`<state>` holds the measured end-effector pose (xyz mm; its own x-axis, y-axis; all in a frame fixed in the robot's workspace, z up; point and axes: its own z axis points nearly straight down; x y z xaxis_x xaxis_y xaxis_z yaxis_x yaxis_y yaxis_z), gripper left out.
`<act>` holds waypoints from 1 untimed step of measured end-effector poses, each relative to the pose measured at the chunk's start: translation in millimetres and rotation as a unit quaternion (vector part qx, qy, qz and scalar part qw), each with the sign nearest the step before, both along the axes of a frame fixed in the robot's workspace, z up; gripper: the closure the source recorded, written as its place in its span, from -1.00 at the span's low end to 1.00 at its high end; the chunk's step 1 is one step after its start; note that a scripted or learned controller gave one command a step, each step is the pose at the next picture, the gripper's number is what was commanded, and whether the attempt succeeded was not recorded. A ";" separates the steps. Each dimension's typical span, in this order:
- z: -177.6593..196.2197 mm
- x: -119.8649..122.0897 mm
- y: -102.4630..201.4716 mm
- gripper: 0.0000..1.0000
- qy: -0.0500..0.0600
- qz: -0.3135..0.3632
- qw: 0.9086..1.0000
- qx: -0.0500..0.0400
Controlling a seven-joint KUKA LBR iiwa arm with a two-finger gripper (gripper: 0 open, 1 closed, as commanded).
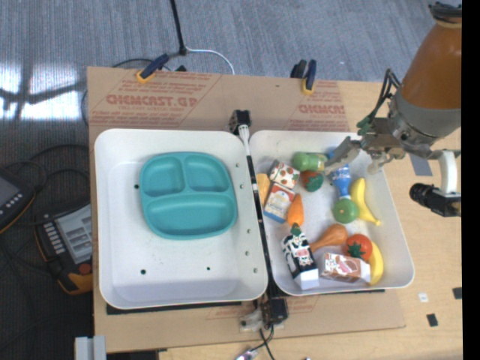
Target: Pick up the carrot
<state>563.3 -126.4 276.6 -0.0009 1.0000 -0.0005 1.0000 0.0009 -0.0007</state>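
The carrot (295, 210) is a small orange cone lying in the middle of the right bin (397, 235), between a juice carton (278, 201) and a green ball (345, 211). My gripper (358, 156) hangs over the bin's far right part, above and to the right of the carrot and well apart from it. It is open, and I see nothing between its fingers. A blue bottle (341, 178) lies just below its left finger.
The right bin is crowded: a green vegetable (307, 160), a banana (365, 199), a tomato (359, 246), an orange drumstick-like piece (331, 238), a cow-patterned bottle (298, 252) and a snack packet (343, 268). A teal divided plate (189, 195) lies in the left bin (120, 268).
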 end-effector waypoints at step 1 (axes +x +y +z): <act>-173.4 -9.4 17.4 -1.00 -0.002 0.010 1.000 0.000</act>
